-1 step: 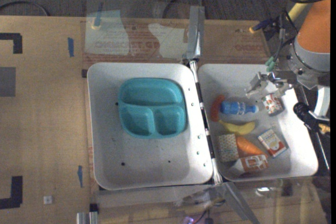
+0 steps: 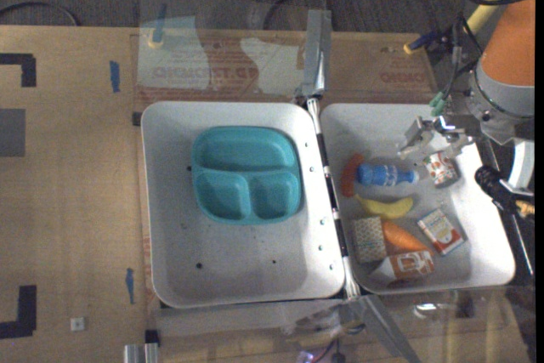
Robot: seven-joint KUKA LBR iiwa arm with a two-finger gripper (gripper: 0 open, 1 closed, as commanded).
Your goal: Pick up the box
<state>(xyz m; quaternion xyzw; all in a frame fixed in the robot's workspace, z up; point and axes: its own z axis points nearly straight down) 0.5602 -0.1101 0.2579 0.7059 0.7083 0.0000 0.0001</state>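
Note:
Several small boxes lie in the right bin (image 2: 493, 263). A red and white box (image 2: 442, 168) sits near the bin's far right, just in front of my gripper (image 2: 433, 143). An orange and white box (image 2: 441, 231) lies at the right. In the near part of the bin, an orange carton (image 2: 411, 264) rests beside a beige box (image 2: 368, 238). My gripper hangs over the bin's far right part, open, with nothing between its fingers. It stands just above the red and white box.
The right bin also holds a blue bottle (image 2: 384, 175), a red pepper-like piece (image 2: 351, 172), a banana (image 2: 384, 205) and a carrot (image 2: 402, 235). A teal divided plate (image 2: 246, 172) lies in the left bin (image 2: 170, 268). A metal divider (image 2: 327, 200) separates the bins.

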